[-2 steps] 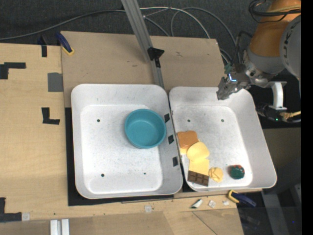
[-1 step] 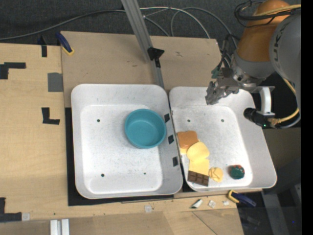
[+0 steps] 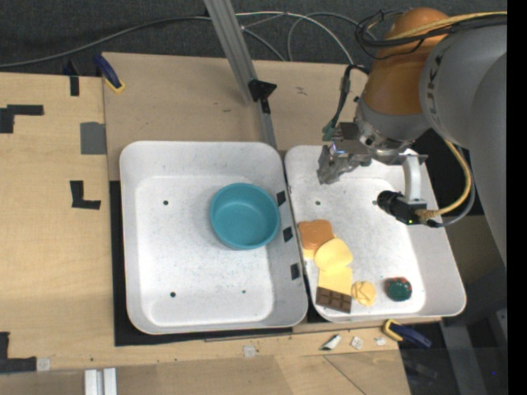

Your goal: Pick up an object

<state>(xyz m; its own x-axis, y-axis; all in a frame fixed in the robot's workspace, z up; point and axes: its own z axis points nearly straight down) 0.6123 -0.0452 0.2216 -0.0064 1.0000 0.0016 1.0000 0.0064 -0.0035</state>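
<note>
Two white bins sit side by side on the bench; we go from the near edge to the far one. Nearest to us, in the front part of the right bin (image 3: 436, 290), we see a brown chocolate-like block (image 3: 334, 300), touching a small yellow ball (image 3: 363, 292) on its right, and a dark green round obj. (image 3: 398, 289) just beside that, near the front-right corner. Behind the block lies a pale yellow piece (image 3: 333, 257), and an orange piece (image 3: 314, 234) touches it at the back. All of these lie flat on the bin floor, nothing is lifted. In the left bin (image 3: 156, 245) a teal bowl (image 3: 243, 215) stands upright, approx. in the middle, towards the right wall. Farther back, the gripper (image 3: 332, 168) hangs over the far-left corner of the right bin, well apart from the food pieces. We cannot tell how far it is open, and we see no obj. in it. The grey arm with orange band (image 3: 403, 72) comes in from the right.
</note>
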